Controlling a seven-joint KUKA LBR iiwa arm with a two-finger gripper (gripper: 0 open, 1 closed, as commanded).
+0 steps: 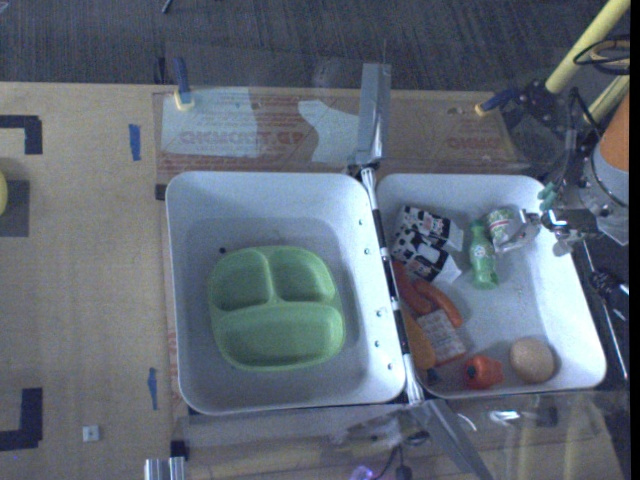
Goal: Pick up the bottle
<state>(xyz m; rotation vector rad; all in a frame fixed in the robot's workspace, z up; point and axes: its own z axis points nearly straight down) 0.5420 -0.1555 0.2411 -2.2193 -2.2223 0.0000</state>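
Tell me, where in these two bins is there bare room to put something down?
Left bin: bare floor rings the green plate, widest along the back. Right bin: open patch between the green bottle and the tan ball. Its left side is crowded.

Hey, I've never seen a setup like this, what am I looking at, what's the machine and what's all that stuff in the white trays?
One camera looks down at a slant on a bench with two shallow white bins. The left bin holds a green divided plate. The right bin holds the green bottle the robot should pick up, a black-and-white carton, an orange carrot-like toy, a small orange item and a tan ball. The robot arm reaches in from the right; its gripper sits near the bottle. Whether it holds anything is unclear.
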